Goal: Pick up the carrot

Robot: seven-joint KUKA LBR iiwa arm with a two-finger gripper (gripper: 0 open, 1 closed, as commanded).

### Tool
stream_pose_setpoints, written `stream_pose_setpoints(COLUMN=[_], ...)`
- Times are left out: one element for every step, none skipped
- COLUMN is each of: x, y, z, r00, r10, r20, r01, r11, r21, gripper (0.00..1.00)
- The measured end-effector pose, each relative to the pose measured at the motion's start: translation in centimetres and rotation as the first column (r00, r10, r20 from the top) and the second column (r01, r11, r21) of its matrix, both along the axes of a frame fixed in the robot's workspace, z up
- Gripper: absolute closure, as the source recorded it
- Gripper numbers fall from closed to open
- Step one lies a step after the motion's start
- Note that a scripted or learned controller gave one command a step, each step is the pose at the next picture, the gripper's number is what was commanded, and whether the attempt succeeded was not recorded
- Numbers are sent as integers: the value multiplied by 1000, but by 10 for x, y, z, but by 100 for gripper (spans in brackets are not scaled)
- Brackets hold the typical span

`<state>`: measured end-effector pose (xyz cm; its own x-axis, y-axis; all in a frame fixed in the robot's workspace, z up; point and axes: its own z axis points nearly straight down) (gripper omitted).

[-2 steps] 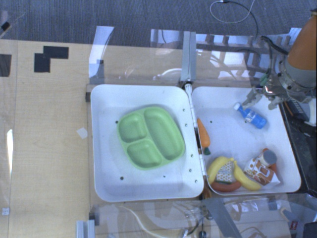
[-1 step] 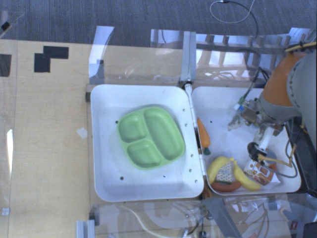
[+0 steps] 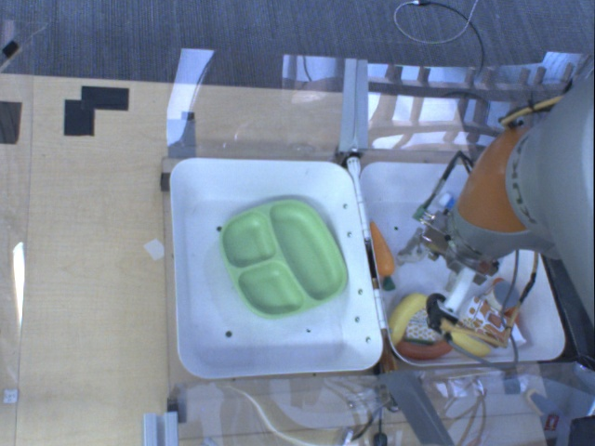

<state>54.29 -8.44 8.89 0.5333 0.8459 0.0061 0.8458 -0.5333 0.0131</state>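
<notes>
The carrot (image 3: 380, 252) is orange with a dark green end. It lies lengthwise against the left wall of the right bin (image 3: 400, 179). My gripper (image 3: 418, 242) hangs low over that bin, just to the right of the carrot and apart from it. Nothing shows between the gripper and the carrot. The grey arm with its orange band (image 3: 490, 196) reaches in from the right and hides the bin's right half.
A green divided plate (image 3: 283, 256) lies in the middle of the left bin (image 3: 200, 212). At the front of the right bin lie a yellow banana (image 3: 405, 315), a red item (image 3: 423, 349) and an orange-and-white packet (image 3: 484, 321).
</notes>
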Motion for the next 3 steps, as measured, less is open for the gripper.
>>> stream_pose_setpoints(x=[2, -20, -48], y=[1, 59, 12], z=[8, 93, 163], r00=[1000, 938, 905], r10=[0, 347, 425], r20=[2, -14, -14], r01=[0, -347, -425], r11=[1000, 938, 905], r21=[3, 2, 0], gripper=[100, 100, 100])
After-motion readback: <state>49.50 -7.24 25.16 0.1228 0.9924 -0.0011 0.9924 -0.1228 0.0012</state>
